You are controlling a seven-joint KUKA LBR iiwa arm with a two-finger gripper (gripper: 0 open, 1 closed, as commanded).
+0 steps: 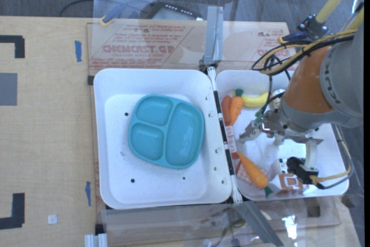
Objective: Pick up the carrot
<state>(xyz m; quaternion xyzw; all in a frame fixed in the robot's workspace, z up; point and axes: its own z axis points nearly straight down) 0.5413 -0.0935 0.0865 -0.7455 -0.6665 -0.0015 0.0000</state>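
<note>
Two white bins sit side by side on the worktop [46, 124]. Left bin [110, 95] holds a teal divided plate [166, 131], lying flat near its centre. Right bin [338, 150] holds the food items and the arm's working end.

Carrots: two orange pieces are visible in the right bin. One carrot [235, 107] lies at the bin's upper left, against the divider wall, just beside a yellow banana [254, 100]. A second carrot [253, 170] lies at the lower left of the bin, tilted, its green stub toward the lower right. A small orange-and-white item [289, 181] sits near the bin's lower edge; identity unclear.

Gripper [272, 127] hangs over the middle of the right bin, between the two carrots, touching neither as far as can be judged. Fingers: cannot tell whether spread or closed; the wrist and cabling hide them. Nothing seen held.

Step in hand, by judgement: approach, before any grasp. Carrot not yet lifted.

Next move calls for: choose one carrot, shift over it, turn the wrist so the closing line crosses the carrot's narrow width, then descend. The wall beside the upper carrot leaves little room for one finger; the lower carrot looks more open.
</note>
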